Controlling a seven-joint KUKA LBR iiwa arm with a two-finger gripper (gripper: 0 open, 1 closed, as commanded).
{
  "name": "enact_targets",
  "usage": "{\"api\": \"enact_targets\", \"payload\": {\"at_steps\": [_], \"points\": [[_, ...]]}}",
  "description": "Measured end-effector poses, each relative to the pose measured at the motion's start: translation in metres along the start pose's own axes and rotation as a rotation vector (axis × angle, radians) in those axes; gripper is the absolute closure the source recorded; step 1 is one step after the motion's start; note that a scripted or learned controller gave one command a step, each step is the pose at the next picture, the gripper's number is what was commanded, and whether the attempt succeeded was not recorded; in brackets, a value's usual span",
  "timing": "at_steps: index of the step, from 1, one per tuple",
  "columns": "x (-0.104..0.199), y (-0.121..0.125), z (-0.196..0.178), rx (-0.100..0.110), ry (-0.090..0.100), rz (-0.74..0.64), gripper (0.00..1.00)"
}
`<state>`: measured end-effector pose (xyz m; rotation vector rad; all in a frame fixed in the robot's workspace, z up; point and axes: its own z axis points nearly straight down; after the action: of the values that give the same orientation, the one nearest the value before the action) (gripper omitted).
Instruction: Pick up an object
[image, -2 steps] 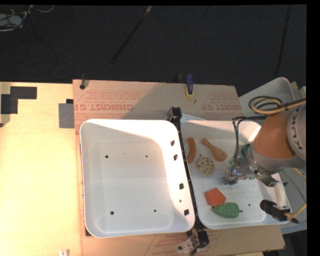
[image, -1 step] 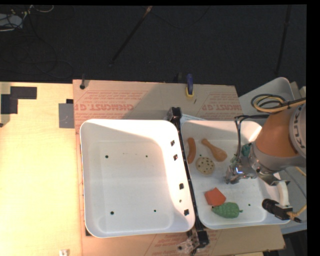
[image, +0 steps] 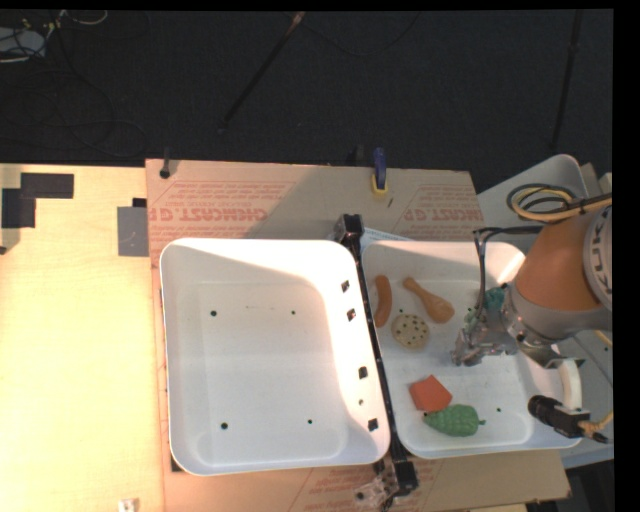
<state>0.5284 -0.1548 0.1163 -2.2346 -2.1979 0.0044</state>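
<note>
Tool (image: 472, 345) over right bin (image: 505, 432) (dark backdrop).

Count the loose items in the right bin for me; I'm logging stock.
5: a sausage by the divider, a drumstick, a round cookie, a red block, a green piece. The arm may hide more.

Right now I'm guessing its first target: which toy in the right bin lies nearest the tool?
The tan drumstick, just left of the tool; the others lie farther off.
</note>
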Motion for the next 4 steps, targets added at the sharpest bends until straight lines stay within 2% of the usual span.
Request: {"api": "enact_targets", "payload": {"at_steps": [4], "points": [[-0.005,-0.002,-0.037,0.003,0.002,0.011,1.0]]}}
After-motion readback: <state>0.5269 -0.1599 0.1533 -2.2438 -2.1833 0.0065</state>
